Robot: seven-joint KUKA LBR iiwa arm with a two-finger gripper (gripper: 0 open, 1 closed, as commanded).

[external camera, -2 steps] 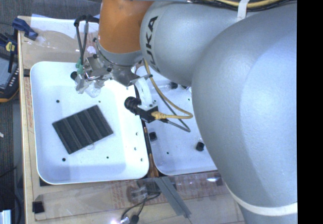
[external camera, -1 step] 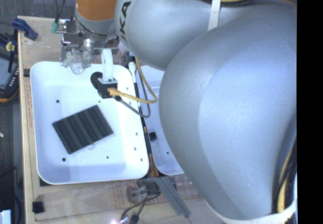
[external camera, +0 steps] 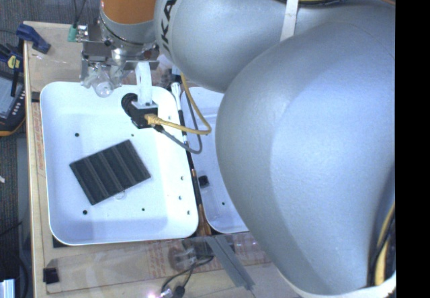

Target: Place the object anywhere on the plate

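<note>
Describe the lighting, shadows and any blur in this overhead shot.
Camera view: bright, even light on the left bin, with a soft shadow along its lower inner wall; the dark ribbed plate stays sharp; the grey arm, close to the lens, is soft and bears broad highlights; the pincer looks slightly blurred.

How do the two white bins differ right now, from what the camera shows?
The left bin lies almost fully in sight; the right bin is mostly hidden behind the grey arm. The left bin holds a dark ribbed plate lying flat; in the right bin I can see just one small dark thing. Both are shallow, white, round-cornered and side by side.
</note>
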